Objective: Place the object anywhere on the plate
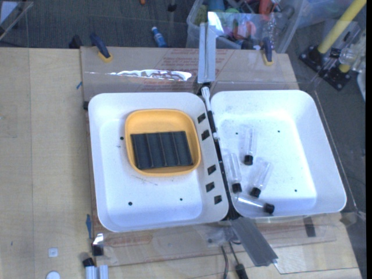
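Wooden bench [40,156] bore two white bins [110,208]; yellow plate [133,124] lay left, clear tubes [249,146] right. Claw state: cannot tell.

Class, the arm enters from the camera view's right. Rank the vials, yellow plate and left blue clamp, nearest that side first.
1. vials, in the right bin.
2. yellow plate, in the left bin.
3. left blue clamp, behind the left bin.

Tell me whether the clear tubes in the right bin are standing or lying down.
Lying down. All four clear tubes rest on their sides on the right bin floor, pointing different ways, each with a black cap at one end.
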`<action>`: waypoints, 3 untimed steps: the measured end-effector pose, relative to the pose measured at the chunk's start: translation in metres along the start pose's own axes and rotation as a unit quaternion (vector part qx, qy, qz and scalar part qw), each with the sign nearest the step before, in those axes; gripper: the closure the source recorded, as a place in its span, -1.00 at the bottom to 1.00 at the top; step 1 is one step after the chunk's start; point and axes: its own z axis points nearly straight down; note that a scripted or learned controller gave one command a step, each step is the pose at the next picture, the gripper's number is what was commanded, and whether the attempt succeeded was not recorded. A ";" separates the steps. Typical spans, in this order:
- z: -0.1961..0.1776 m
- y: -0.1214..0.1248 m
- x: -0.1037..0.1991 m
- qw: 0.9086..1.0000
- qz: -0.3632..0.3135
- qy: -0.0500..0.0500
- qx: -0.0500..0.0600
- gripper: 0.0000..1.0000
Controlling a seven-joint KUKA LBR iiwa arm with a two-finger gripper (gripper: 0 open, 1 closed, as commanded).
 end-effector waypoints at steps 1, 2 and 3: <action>0.000 0.000 -0.003 0.988 -0.154 -0.002 0.000 1.00; 0.000 -0.012 0.027 0.943 -0.334 -0.001 -0.001 1.00; 0.000 -0.008 0.020 0.890 -0.456 -0.003 0.000 1.00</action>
